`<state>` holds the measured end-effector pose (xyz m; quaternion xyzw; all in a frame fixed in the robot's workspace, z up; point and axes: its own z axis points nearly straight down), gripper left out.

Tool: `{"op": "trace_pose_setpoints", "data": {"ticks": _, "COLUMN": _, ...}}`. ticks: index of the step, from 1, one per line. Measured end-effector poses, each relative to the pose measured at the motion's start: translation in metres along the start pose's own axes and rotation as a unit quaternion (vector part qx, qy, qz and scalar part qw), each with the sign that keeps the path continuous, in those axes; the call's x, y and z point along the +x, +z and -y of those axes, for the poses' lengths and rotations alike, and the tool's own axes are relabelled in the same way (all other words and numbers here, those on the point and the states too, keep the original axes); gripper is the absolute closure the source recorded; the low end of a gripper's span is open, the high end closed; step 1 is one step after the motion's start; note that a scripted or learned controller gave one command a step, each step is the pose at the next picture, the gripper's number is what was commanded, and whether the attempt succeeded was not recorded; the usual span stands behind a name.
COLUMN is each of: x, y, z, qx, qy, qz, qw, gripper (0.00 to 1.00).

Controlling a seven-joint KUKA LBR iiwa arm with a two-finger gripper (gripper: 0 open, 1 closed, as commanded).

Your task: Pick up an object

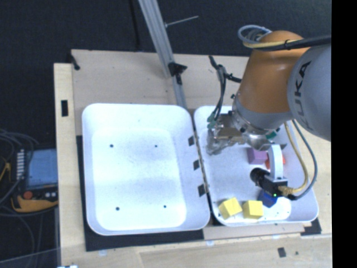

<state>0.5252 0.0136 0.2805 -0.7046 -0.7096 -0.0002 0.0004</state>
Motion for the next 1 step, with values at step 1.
{"op": "trace_pose_setpoints", "data": {"ticks": 1, "x": 0.0473, "y": 0.0296, "z": 0.0184, "qx": 0.001, "qy": 0.0, "qz": 0.0, "qw": 1.0, "gripper": 1.0}}
